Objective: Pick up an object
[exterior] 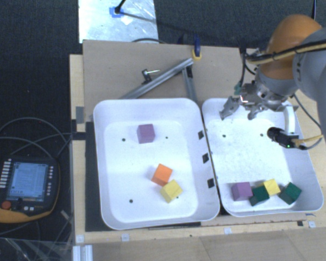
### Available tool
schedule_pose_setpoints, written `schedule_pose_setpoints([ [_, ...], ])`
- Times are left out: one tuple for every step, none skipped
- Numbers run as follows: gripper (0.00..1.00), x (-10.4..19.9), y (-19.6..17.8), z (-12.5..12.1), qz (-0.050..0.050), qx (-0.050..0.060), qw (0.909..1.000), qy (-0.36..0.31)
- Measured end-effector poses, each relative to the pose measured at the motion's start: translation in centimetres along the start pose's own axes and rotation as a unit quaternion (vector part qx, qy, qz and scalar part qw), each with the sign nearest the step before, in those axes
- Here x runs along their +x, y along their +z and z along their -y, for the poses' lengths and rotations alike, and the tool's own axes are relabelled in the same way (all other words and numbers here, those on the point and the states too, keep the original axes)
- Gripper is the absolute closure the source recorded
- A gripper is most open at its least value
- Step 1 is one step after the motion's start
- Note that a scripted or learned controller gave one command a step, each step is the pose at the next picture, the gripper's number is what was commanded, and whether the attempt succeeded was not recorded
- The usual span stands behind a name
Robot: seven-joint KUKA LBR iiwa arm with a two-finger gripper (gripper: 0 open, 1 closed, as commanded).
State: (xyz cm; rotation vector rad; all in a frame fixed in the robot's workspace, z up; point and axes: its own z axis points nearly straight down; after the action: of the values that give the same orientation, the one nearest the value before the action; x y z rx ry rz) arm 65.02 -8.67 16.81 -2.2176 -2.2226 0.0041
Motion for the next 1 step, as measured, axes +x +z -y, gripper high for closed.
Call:
schedule_pose_setpoints([
  [0.00,-0.27,4.62,-0.80,0.000,0.000,1.0000,0.000],
])
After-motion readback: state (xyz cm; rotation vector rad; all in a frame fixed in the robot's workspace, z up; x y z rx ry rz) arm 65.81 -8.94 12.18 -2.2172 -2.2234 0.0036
